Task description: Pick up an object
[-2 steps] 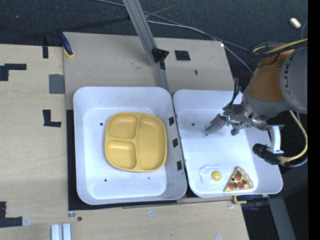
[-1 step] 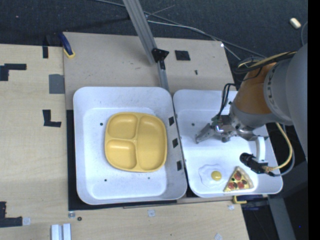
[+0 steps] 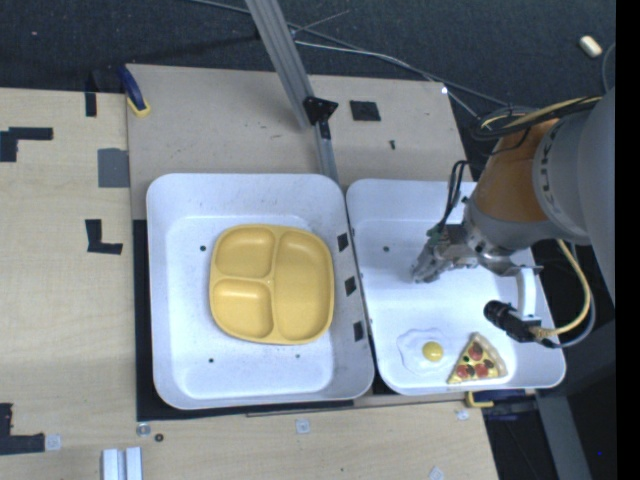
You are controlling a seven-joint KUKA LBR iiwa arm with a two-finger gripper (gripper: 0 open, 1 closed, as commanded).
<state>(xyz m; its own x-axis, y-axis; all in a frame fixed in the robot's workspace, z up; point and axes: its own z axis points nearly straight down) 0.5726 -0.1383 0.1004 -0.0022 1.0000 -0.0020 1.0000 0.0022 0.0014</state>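
Right bin (image 3: 400,208) | fried egg (image 3: 426,350), white with yellow yolk | jaws (image 3: 428,269): state cannot be told

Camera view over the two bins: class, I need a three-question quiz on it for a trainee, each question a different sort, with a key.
1. True or false: the yellow divided plate lies in the left bin.
2. Which toy food lies nearest the right bin's near right corner? A) fried egg B) pizza slice C) banana
3. Fill in: the gripper hangs over the ____ bin, apart from both toy foods.

Key
1. True; the plate has three compartments and sits mid-bin.
2. B; the egg lies just left of the pizza slice.
3. Right; it is above bare floor, farther back than the egg.
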